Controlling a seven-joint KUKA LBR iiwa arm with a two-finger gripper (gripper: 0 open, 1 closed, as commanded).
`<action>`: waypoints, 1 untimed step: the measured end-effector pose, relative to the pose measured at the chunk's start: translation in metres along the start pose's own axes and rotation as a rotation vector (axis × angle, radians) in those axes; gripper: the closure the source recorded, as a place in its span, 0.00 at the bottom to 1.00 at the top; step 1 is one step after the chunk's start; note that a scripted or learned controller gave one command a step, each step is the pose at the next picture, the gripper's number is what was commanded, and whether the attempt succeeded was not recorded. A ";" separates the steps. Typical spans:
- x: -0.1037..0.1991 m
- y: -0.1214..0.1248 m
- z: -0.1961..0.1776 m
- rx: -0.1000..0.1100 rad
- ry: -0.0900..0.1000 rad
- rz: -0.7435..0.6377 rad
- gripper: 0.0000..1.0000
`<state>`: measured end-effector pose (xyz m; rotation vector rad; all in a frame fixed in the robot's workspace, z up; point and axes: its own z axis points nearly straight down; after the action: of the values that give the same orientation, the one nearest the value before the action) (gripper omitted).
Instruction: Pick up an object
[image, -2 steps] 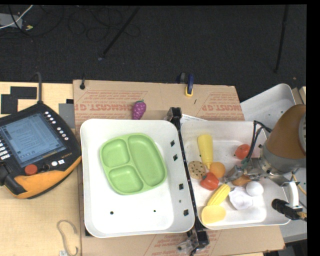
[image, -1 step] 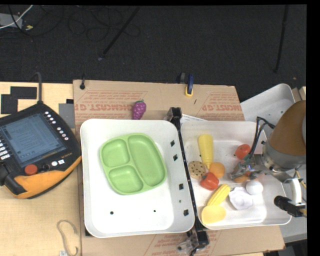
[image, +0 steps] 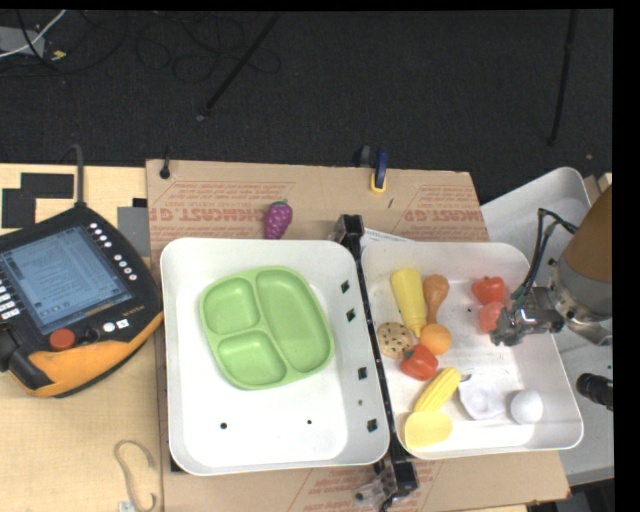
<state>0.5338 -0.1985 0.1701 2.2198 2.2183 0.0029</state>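
Look to the right-hand shallow white plastic bin (image: 545, 425) and you find the arm's grey metal two-finger gripper (image: 512, 330) low over its right part, the arm (image: 590, 270) reaching in from the right edge. You cannot tell from this view whether the gripper is released or clenched, and nothing can be made out as grasped. Just left of the gripper lies a small red-orange toy piece (image: 488, 317), touching or nearly touching it, and above that sits a red toy pepper with a green stem (image: 488, 289). Further left in the same bin you see a yellow toy cylinder like a corn cob (image: 408, 294) beside a tan pear-shaped toy (image: 435, 291), with an orange ball-shaped toy fruit (image: 435, 337) below them, a brown speckled toy cookie (image: 393, 340) to its left and a red toy pepper (image: 419, 361) just under it. Near the front of the bin a yellow toy banana (image: 437, 389) leans above a flat yellow toy piece (image: 428, 430), and to their right rest a white toy cup-like piece (image: 480, 402) and a white toy egg (image: 525, 406). In the left-hand white bin (image: 190, 420) you see a light green three-compartment plastic plate (image: 266, 325). Behind that bin, on the brown cardboard sheet (image: 220, 205), lies a purple toy grape bunch (image: 277, 218), and at far left rests a black and orange control pendant (image: 70, 295)
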 end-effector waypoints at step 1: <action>-0.001 0.001 -0.053 0.000 0.000 -0.001 1.00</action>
<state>0.5347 -0.1998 0.2233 2.2189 2.2189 0.0031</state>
